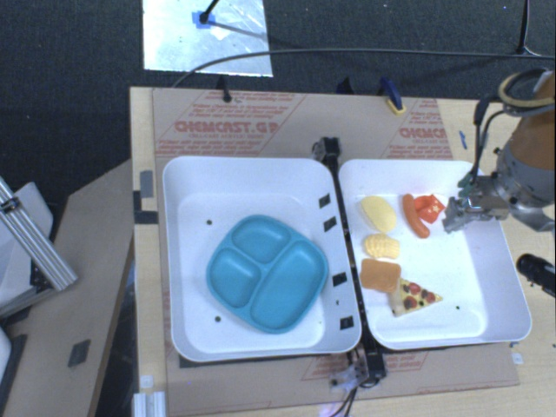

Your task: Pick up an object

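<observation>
The right bin holds several toy foods along its left side. A pale yellow piece lies at the top, with a ridged yellow piece below it. Below those lie a brown toast square and a pizza slice. A red sausage and a red pepper chunk lie together near the bin's upper middle. My gripper hangs just right of the red pepper chunk, low over the bin, with nothing seen in it.
The left bin holds a blue divided plate. A black clip strip runs along the seam between the bins. The arm's grey body and orange band stand over the right bin's far right corner. Cables cross the back of the bench.
</observation>
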Robot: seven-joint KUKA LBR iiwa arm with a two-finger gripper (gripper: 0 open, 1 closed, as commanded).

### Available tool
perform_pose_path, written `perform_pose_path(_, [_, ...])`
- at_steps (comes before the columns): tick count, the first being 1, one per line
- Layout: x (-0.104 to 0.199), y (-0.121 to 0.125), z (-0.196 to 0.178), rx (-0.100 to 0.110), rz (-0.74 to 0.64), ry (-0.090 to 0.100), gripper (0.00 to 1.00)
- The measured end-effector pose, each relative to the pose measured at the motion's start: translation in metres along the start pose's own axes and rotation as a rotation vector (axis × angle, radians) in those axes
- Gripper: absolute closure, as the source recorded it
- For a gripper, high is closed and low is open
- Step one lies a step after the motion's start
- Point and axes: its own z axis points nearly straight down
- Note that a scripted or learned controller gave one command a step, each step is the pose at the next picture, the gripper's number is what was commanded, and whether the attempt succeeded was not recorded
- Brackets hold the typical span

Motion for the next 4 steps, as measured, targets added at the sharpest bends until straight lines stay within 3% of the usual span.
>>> perform_pose_path(4, [0.208,0.097,0.002,-0.002,0.0,0.001,1.0])
